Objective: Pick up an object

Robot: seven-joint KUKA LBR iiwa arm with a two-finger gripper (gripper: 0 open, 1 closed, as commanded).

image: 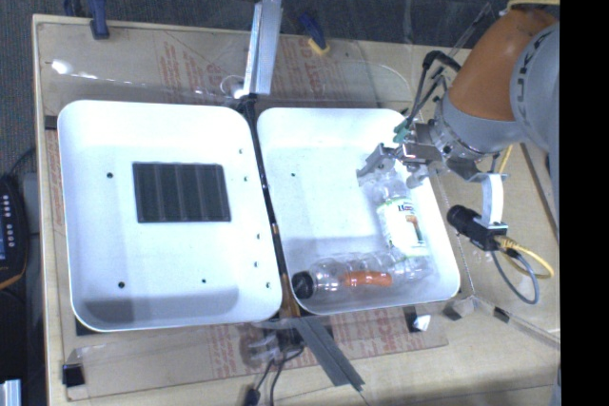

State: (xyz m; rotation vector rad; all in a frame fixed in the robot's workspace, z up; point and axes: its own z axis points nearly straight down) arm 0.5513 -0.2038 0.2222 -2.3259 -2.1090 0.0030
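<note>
My gripper (407, 151) hangs over the back right corner of the right bin (314, 176). Just to its left, and touching or nearly touching it, is a crumpled clear plastic piece (377, 168). Below that lies a clear bottle with a white label (402, 223), along the bin's right wall. Across the front of the same bin rests another clear bottle with a black cap and an orange label (357, 279). A dark ribbed rectangular pad (181, 192) lies flat in the left bin (68, 204).
An upright metal bar (264, 38) stands at the back between the two bins. Blue clamps (96, 12) grip the bench's far edge. The bin walls meet in a narrow ridge (269, 223) down the middle.
</note>
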